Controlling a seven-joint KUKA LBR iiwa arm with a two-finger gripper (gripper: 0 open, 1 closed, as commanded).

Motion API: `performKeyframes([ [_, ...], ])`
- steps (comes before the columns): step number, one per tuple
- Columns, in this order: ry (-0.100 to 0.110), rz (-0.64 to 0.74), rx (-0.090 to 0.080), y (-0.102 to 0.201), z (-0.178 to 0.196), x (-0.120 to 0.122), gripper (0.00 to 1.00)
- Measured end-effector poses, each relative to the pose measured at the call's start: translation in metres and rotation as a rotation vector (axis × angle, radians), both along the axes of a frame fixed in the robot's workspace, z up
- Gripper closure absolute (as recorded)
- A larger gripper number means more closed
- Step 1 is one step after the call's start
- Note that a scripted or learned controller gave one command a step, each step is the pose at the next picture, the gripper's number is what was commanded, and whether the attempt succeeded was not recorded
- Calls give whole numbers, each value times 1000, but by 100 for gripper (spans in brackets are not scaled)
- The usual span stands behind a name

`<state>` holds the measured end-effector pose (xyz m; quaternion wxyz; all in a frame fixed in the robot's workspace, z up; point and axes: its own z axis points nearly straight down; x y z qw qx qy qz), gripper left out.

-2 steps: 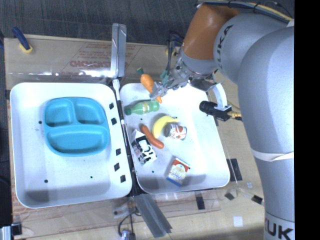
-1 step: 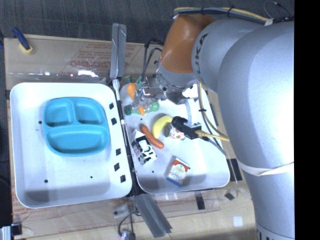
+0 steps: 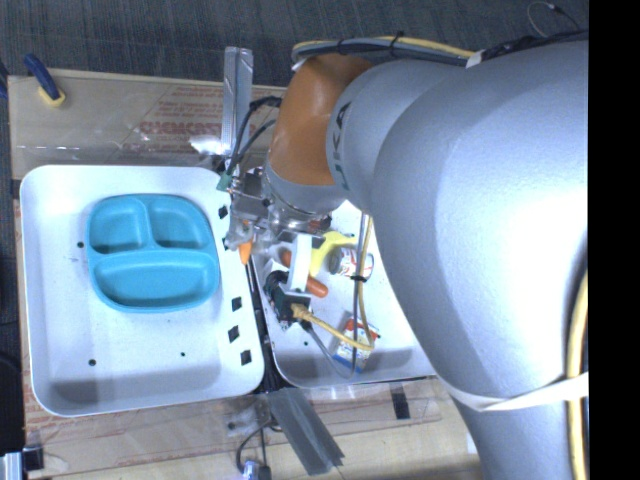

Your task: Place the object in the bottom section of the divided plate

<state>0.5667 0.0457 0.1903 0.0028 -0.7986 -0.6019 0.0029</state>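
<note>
The blue divided plate (image 3: 152,251) lies in the left white bin (image 3: 60,368), with two small sections at the top and one wide section at the bottom. My gripper (image 3: 262,258) hangs below the orange wrist band, over the rim where the two bins meet, just right of the plate. A small orange piece (image 3: 245,254) shows at its left side; whether it is held is unclear. Several small objects lie under the gripper in the right bin (image 3: 400,363): a yellow piece (image 3: 330,253), an orange piece (image 3: 316,288) and a red-and-white can-like item (image 3: 356,264).
The grey arm covers most of the right bin. Cables (image 3: 330,333) trail from the wrist over the right bin's floor. A blue-handled tool (image 3: 42,78) lies on the bench at the upper left. Black markers (image 3: 238,333) dot the left bin's right wall.
</note>
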Motion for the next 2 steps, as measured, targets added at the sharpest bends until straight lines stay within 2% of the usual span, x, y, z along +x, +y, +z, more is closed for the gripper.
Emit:
performKeyframes([
  [1,5,7,1,1,9,0,100],
  [2,5,7,1,1,9,0,0],
])
